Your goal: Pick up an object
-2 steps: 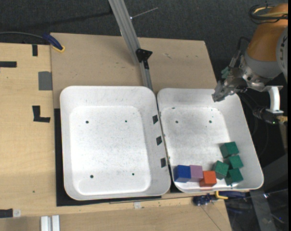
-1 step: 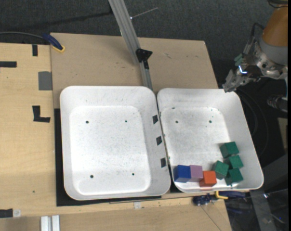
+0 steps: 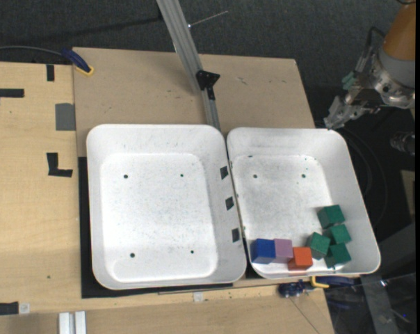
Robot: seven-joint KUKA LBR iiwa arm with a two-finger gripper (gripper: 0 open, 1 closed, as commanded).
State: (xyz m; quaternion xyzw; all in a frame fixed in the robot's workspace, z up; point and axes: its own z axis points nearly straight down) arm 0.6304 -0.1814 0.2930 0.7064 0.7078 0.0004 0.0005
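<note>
Small blocks lie in the near right corner of the right bin [image 3: 286,135]: a blue block [image 3: 263,249], a purple block [image 3: 284,248], an orange block [image 3: 302,257] and several green blocks [image 3: 333,235]. My gripper [image 3: 339,112] hangs outside the bin, above its far right corner, well away from the blocks. It sits under the grey wrist and orange band at the view's right edge. Nothing is seen in its grasp.
The left bin [image 3: 154,132] sits beside the right one, and their inner rims meet. A slanted metal pole [image 3: 186,42] rises behind the bins. A blue-and-yellow clamp [image 3: 80,60] lies at the bench's far left. Black tape marks dot the wooden bench.
</note>
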